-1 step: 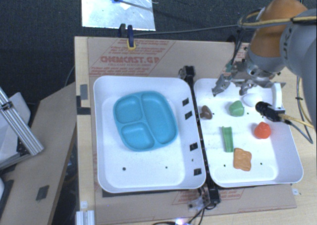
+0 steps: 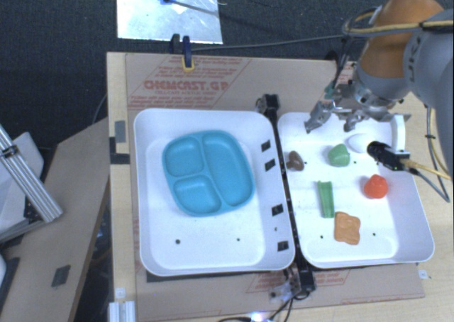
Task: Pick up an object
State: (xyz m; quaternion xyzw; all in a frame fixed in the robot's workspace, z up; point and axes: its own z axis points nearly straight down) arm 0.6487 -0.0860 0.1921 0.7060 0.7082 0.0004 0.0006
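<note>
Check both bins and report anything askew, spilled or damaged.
Nothing looks spilled or broken. The blue divided tray sits slightly turned in the left bin. In the right bin, the brown piece, green strip, orange piece and red ball lie apart, loosely scattered.

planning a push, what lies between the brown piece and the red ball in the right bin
In the camera view, the light green lump lies between the brown piece and the red ball, nearer the bin's far side.

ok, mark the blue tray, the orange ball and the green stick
blue tray (image 2: 208, 171), camera view, on the ridge where its compartments meet
orange ball (image 2: 376, 186), camera view, middle of its top
green stick (image 2: 325, 199), camera view, halfway along its length
</note>
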